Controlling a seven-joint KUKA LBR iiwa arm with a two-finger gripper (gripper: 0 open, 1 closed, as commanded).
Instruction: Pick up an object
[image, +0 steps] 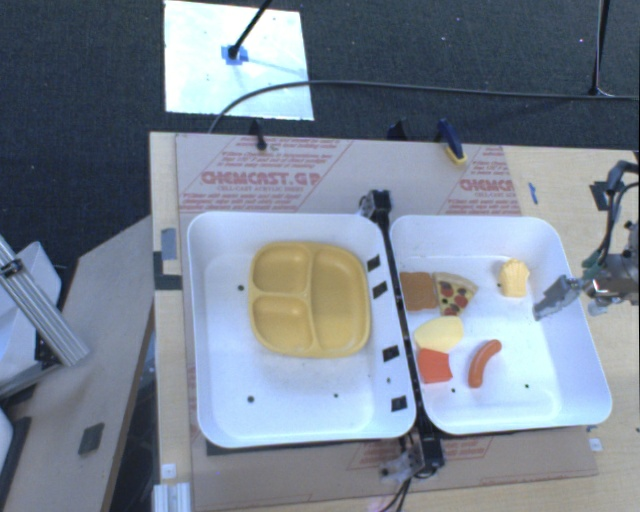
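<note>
The gripper (556, 297) hovers at the right bin's (575, 385) right wall, finger spread unreadable. The sausage (484, 362), below-left of it, looks light, stiff, slippery; best pinched across its middle.

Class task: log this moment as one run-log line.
gripper: right bin's right edge, nothing held | nearest: corn toy | sausage toy: untouched | yellow divided plate: left bin

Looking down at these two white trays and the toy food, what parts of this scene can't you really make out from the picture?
- Gripper, camera view: small and blurred at the right bin's edge, so its finger state is unreadable.
- Arm, camera view: cut off by the right edge.
- Brown piece: too blurry to identify; it touches the pizza slice.
- Red block: its top is partly covered by the yellow piece.
</note>
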